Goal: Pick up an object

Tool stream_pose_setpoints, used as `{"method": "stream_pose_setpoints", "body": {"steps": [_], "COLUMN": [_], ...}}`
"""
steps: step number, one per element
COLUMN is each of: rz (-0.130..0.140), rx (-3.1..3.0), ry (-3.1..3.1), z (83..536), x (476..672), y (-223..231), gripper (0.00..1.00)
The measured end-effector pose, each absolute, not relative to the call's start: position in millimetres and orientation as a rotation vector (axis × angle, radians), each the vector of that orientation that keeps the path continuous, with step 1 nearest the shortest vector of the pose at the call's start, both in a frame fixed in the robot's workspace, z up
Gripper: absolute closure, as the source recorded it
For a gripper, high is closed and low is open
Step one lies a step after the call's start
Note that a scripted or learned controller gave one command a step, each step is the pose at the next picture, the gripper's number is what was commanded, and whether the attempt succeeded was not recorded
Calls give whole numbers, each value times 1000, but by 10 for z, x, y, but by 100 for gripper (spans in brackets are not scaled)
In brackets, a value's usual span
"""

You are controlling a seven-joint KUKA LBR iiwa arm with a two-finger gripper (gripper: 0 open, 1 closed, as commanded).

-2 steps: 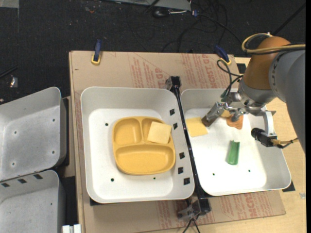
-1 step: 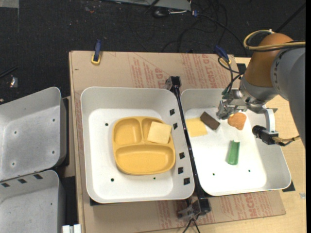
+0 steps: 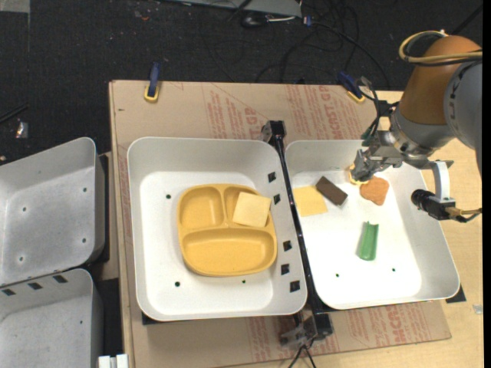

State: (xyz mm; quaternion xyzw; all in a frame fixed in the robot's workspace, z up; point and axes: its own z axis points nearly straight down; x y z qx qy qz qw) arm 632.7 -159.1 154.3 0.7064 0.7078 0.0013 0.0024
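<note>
End effector [image 3: 367, 167], grip state unclear, sat near the right bin's [image 3: 430, 282] back wall, touching a flat rounded orange piece [image 3: 375, 191], open floor toward front.

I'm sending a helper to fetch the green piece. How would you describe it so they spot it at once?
Look in the right bin, the one without the yellow tray. Near its middle lies the green stick, below the brown block and the orange lump. It is the one green, long, narrow thing there.
</note>
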Motion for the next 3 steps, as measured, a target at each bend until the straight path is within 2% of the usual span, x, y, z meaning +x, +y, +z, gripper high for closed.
{"method": "stream_pose_setpoints", "body": {"steps": [1, 2, 3], "rz": [6, 1, 2], "rx": [2214, 2215, 2214], "ry": [2219, 2230, 2231], "z": [2084, 2018, 2164], "x": [6343, 6283, 6221], "y": [-1593, -1033, -467], "gripper": [100, 100, 100]}}
